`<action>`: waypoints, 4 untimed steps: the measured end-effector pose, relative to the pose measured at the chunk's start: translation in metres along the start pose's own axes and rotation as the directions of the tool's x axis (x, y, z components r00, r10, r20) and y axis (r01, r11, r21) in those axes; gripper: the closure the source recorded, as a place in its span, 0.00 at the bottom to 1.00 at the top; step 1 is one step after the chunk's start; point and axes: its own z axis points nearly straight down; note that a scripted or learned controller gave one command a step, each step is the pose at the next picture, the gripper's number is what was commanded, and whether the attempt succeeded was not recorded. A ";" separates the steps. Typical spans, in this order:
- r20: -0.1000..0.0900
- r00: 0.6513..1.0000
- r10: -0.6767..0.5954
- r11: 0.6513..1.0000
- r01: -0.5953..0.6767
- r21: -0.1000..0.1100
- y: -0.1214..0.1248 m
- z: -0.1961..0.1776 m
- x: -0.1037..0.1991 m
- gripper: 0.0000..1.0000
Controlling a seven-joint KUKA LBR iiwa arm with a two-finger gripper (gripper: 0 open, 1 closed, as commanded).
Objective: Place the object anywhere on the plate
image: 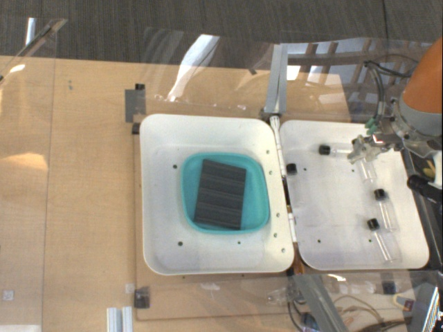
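A dark grey ribbed block [221, 194] lies flat on the teal plate [257, 209], slightly tilted and well inside the rim. The plate sits in the middle of the left white bin [159, 185]. My gripper [365, 147] hangs over the far right part of the right bin [332, 241], far from the block and plate. Nothing shows in it. The arm's orange band [423, 85] is at the view's right edge.
Several small black-capped clear pieces [377, 209] are scattered in the right bin. A metal post [275, 81] rises behind the gap between the bins. Cables [377, 81] hang near the arm, and wooden bench top lies to the left.
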 end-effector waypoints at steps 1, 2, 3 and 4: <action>-0.002 0.992 -0.129 0.992 0.129 0.004 -0.077 0.031 0.061 1.00; -0.002 0.975 -0.221 0.975 0.221 -0.001 -0.065 -0.001 0.164 1.00; -0.003 0.886 -0.463 0.886 0.463 -0.001 -0.020 -0.001 0.245 1.00; -0.003 0.886 -0.463 0.886 0.463 -0.001 -0.020 -0.001 0.244 0.00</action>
